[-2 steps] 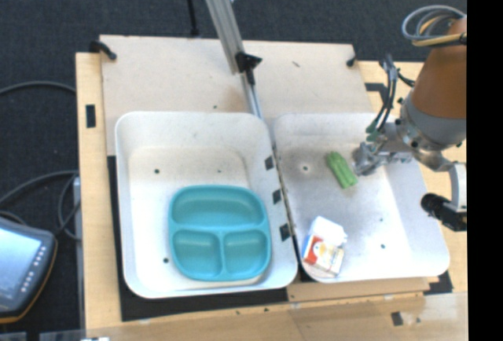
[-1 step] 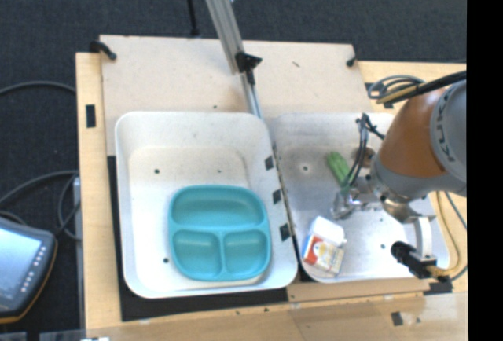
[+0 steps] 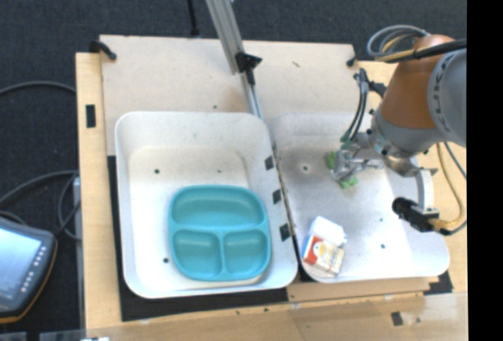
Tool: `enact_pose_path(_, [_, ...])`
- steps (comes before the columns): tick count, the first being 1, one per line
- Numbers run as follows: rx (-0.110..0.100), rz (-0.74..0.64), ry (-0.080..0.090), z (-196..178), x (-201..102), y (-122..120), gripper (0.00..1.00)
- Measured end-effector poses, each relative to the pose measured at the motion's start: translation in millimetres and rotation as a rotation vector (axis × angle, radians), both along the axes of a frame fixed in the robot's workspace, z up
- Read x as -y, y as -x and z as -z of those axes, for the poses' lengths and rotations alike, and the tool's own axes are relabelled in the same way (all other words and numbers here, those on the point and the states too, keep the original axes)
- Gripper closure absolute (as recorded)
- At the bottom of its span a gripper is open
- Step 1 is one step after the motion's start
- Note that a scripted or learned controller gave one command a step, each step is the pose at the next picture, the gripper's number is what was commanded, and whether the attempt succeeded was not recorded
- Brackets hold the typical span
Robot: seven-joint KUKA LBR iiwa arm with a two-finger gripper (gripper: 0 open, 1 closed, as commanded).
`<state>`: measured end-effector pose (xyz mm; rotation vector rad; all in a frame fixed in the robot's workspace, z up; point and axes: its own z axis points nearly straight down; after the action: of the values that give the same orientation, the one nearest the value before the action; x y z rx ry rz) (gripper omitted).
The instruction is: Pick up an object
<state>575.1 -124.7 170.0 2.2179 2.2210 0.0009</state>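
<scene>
In the right bin (image 3: 409,249) my gripper (image 3: 344,167) hangs low over the upper middle of the floor, at the end of the grey arm with its orange band (image 3: 413,100). A small green object (image 3: 346,180) shows right under the gripper's tip, partly hidden by it, and I cannot make out whether it is held. A small white carton with red and yellow print (image 3: 324,248) lies tilted in the right bin's near left corner, well apart from the gripper.
A teal divided plate (image 3: 220,231) lies in the left bin (image 3: 145,151). A slanted metal pole (image 3: 224,13) rises behind the bins. The arm's cables (image 3: 436,206) hang over the right bin's right side.
</scene>
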Motion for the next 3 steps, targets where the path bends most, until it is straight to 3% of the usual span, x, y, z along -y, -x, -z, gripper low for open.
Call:
enact_pose_path(1, [-0.003,-0.002,-0.001,56.9,-16.7,-42.5,1.00])
enact_pose_path(2, [0.001,-0.003,0.000,69.2,-6.3,-72.9,1.00])
enact_pose_path(3, [0.001,-0.011,0.003,56.6,-5.0,-72.5,1.00])
